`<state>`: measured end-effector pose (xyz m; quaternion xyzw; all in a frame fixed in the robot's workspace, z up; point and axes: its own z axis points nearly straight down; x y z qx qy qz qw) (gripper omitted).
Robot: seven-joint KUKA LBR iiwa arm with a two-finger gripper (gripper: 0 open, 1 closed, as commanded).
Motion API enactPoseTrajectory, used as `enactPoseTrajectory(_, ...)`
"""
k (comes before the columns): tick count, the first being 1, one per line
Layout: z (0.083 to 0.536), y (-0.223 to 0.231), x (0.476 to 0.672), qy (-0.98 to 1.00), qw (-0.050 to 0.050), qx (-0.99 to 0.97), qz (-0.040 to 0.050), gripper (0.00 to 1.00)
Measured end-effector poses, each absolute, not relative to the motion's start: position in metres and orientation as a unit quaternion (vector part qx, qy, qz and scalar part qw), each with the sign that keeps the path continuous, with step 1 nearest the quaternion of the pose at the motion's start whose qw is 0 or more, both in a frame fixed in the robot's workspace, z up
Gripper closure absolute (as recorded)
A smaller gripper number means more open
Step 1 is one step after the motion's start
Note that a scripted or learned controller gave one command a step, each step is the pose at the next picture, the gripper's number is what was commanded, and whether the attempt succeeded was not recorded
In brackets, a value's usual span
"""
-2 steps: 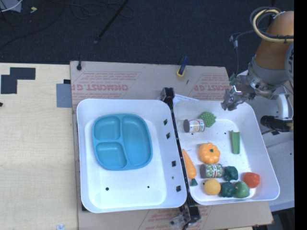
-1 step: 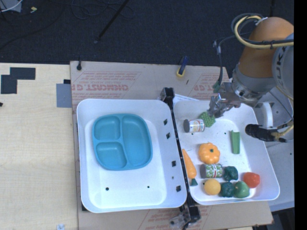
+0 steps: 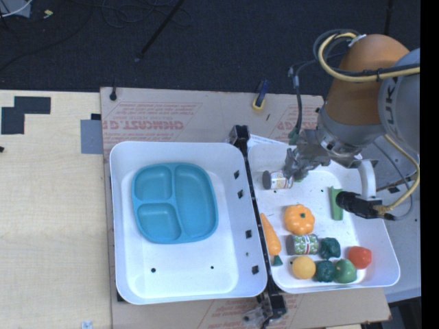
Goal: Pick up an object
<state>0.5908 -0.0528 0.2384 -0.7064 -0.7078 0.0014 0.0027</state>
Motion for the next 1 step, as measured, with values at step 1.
enactPoseTrajectory(1,0.2302,-0.0224,0.5842,-0.708,0.002,-0.707,0.0015,1.0)
